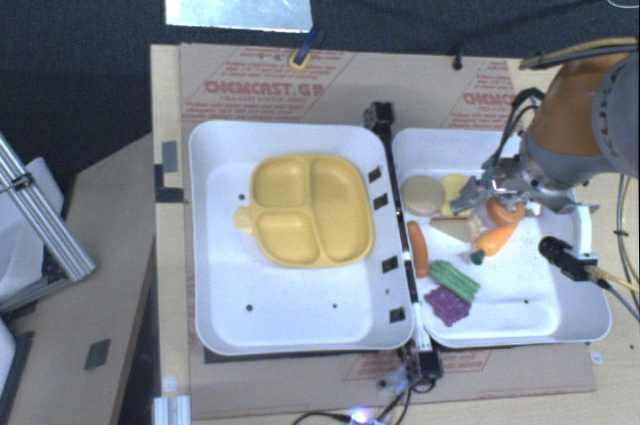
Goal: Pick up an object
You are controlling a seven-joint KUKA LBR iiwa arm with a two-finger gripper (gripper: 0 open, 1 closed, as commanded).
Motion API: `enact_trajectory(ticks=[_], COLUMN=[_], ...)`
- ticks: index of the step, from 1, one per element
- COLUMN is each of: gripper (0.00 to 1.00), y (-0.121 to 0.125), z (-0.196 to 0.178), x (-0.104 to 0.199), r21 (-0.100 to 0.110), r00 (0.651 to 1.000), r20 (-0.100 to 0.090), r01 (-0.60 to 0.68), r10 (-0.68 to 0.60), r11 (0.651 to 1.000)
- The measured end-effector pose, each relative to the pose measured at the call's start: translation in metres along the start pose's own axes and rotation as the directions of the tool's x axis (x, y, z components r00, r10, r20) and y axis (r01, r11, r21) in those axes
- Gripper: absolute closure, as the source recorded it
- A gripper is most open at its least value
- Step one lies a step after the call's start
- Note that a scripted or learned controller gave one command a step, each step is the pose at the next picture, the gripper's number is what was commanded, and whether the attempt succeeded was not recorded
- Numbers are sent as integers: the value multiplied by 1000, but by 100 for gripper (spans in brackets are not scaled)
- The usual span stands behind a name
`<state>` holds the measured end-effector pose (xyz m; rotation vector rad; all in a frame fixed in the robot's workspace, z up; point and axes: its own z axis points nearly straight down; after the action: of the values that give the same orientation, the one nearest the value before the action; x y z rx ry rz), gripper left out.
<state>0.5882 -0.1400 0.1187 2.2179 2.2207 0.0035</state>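
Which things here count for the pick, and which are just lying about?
For the pick: gripper; carrot; sausage; purple grapes; green vegetable; round tan piece, all in the right bin.
Lying about: yellow divided plate; left bin.

One fixed camera looks down at a slant from above the surface [250, 83], far enough to take in both white bins [215, 153]; the gripper [490, 196] sits toward the frame's right, the arm entering there.

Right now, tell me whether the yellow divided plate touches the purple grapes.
Apart. The camera view shows the yellow divided plate in the left bin and the purple grapes in the right bin, with the bin walls between them.
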Motion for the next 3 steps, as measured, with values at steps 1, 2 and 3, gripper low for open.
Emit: enact_trajectory(ticks=[1, 2, 3], gripper=[0, 100, 100], y=[3, 5, 9], z=[30, 17, -28], x=[0, -3, -8], r21=[-6, -12, -2], r00=[1000, 1000, 1000], r20=[2, 7, 1], r01=[0, 0, 2], r10=[0, 0, -2], r11=[1000, 1000, 1000])
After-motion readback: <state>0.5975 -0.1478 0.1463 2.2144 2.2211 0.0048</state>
